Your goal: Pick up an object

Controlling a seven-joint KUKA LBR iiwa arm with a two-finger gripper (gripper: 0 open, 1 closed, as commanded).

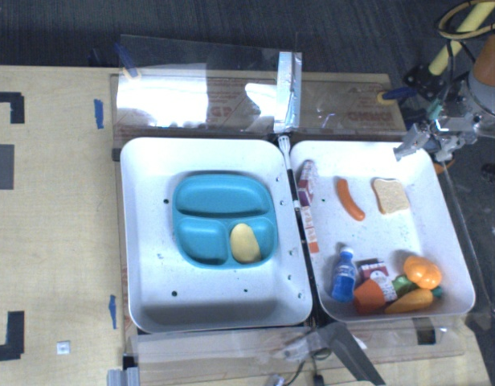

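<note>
Toy food in the right bin, gripper at its far corner.

Nearest the camera, a blue bottle (343,276), a small red-and-white carton (374,271) and orange toy vegetables (408,288) crowded the right bin's (448,240) near edge. Farther back lay a sausage (350,199) and a bread slice (390,195). In the left bin (143,215), a yellow lemon-like piece (245,243) sat in a blue divided tray (223,207). The gripper (428,137) hung over the right bin's far right corner; whether its fingers were apart could not be told.

Two bins sat side by side. The left bin (143,215) held a tray (207,199) with a lemon (245,242) in its right compartment. In the right bin (448,215), a sausage (349,199) lay left of a bread slice (390,195); a bottle (343,277) stood nearer the front.
</note>
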